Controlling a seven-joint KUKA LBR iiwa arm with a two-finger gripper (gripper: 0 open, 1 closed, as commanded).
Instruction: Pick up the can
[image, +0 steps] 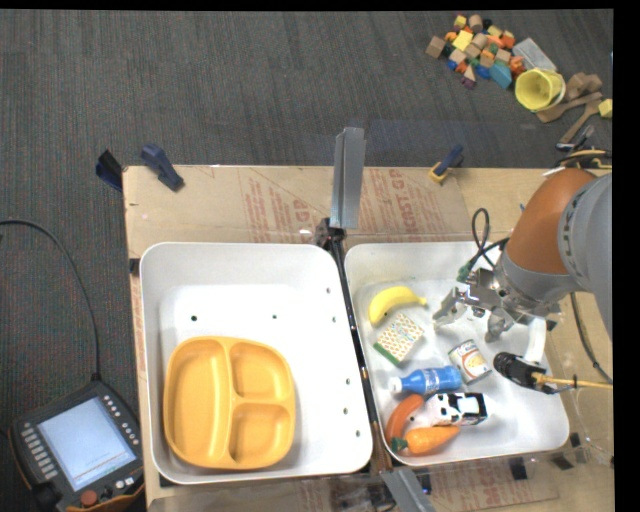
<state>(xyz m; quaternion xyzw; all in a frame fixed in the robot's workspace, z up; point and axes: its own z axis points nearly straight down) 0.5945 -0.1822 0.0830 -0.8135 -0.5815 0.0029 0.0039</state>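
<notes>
The can (468, 360) is a small tin with a white and orange label. It lies on its side in the right bin (548, 425), near the middle. My gripper (472, 316) hovers just behind it, toward the bin's far side, slightly above the floor. The fingers (445, 311) are spread open with nothing between them. The grey arm with its orange band comes in from the right edge of the view.
Around the can lie a banana (394, 301), a patterned box (400, 337), a blue bottle (428, 381), a black-and-white toy (461, 407) and a carrot (430, 439). The left bin (160, 270) holds a yellow divided plate (230, 402).
</notes>
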